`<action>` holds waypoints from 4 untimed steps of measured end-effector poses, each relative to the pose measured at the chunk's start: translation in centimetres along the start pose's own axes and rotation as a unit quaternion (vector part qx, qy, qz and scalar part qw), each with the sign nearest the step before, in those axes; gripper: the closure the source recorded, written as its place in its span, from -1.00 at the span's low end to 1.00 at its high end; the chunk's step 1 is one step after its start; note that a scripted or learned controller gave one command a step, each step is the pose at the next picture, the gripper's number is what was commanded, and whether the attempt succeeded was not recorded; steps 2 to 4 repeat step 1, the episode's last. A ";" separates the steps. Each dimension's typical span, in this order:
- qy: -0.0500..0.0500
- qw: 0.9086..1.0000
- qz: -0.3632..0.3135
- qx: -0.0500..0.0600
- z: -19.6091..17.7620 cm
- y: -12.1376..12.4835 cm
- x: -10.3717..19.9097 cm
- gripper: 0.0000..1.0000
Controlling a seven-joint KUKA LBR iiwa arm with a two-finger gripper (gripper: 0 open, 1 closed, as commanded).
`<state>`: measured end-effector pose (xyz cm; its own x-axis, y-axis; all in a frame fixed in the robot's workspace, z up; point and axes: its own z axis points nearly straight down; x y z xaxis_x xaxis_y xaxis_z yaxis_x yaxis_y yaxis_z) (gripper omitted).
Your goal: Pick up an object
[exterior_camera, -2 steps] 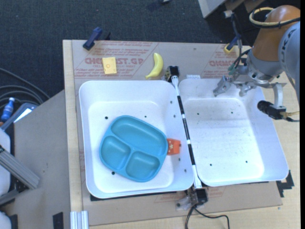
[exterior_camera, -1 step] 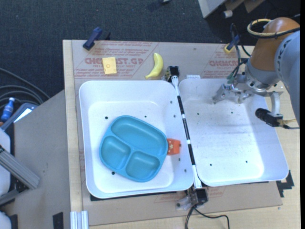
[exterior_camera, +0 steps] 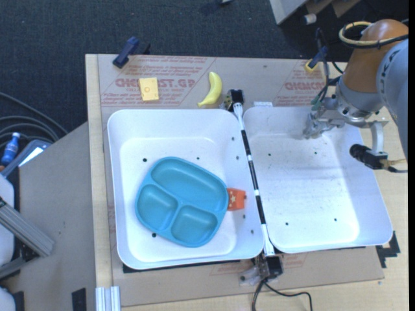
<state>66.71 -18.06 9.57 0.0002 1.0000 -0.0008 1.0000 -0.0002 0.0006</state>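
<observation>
Arm: reaches in from the right, orange band above the wrist, head over the far edge of the right bin (exterior_camera: pixel 324 193).
Gripper (exterior_camera: pixel 313 129): low over the right bin's far-left part, nothing visible between its tips. Open or shut: cannot tell, too small and blurred.
Plate (exterior_camera: pixel 182 201): blue, three compartments, lying flat in the left bin (exterior_camera: pixel 130 141), toward its near right side.
Plate handling: looks like stiff moulded plastic, probably light, smooth and likely slippery. Too broad to span across. Best bet is a pinch on the raised rim or on a divider ridge; a flat-on approach would likely slide off.
Orange piece (exterior_camera: pixel 237 199): small, just beside the plate's right rim, near the wall between the bins. Whether it touches the plate I cannot tell. Small enough to fit the claw, probably light; crowded by plate and wall, so little room for the tips.
Banana (exterior_camera: pixel 211 90): yellow, on the board beyond the left bin, outside both bins. Curved, likely a toy, easy to take across its middle.
Yellow tile (exterior_camera: pixel 149 90): flat on the board, left of the banana. Thin, hard to get under.
Judgement: nearest candidates are all well apart from the gripper, to its left.
</observation>
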 end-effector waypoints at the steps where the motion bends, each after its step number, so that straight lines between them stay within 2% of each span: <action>1: 0.000 1.000 0.000 0.000 0.0 0.0 0.0 -1.00; 4: 0.000 1.000 0.000 0.000 0.0 0.0 0.0 -1.00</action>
